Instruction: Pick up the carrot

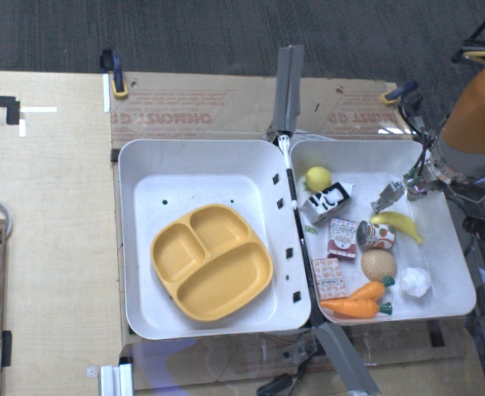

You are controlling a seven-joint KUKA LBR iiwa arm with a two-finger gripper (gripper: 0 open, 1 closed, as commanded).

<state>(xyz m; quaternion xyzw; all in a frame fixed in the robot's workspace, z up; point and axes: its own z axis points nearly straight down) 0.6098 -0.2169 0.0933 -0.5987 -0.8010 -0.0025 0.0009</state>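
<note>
Faintly, cardboard point(226, 106) reads mirrored "CHEMC…" — carrot point(356, 301) lies apart from fingers point(388, 196).

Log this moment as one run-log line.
target: carrot, front of right bin, beside bun | gripper: above bin's rear, apart from carrot, by banana | grasp: not yet
</note>
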